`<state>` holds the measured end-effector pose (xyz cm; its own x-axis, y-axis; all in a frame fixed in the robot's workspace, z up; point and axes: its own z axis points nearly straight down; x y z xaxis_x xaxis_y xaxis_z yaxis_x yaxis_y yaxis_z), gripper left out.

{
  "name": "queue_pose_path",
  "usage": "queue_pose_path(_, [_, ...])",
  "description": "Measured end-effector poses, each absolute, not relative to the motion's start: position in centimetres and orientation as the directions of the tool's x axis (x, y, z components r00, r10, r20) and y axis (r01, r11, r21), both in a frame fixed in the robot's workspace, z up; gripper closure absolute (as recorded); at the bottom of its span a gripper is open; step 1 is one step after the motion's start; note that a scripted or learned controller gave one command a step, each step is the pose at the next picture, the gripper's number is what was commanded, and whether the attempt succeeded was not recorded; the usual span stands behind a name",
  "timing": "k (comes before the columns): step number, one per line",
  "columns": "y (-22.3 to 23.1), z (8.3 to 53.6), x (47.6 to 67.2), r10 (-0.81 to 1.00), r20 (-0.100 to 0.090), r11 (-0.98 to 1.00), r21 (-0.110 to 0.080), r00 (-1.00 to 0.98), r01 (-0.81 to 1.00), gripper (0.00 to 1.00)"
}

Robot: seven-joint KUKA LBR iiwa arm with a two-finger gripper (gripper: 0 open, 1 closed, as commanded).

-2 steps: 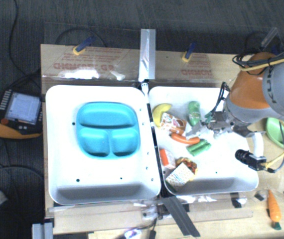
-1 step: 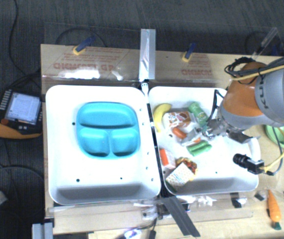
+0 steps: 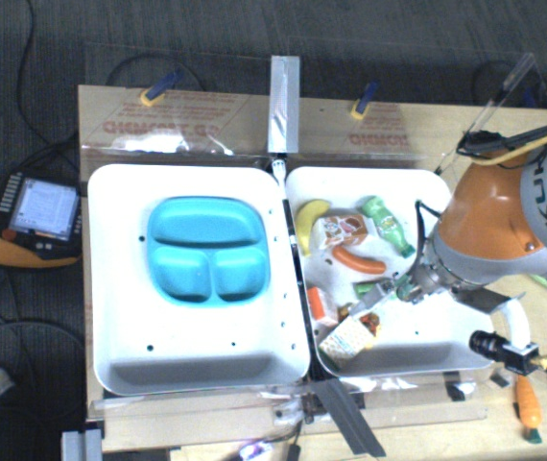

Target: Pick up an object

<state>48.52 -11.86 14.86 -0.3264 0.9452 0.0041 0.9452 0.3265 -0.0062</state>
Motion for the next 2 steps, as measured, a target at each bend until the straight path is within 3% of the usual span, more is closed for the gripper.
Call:
queue_pose_path(1, [-11.8, 8.9, 55.0, 0.870, -0.005, 0.492, 0.004, -0.492, 0.870, 0.00])
queue_pose_path(2, [-13.7, 13.8, 60.0, 0.911, 0.001, 0.412, -0.003, -0.412, 0.911, 0.00])
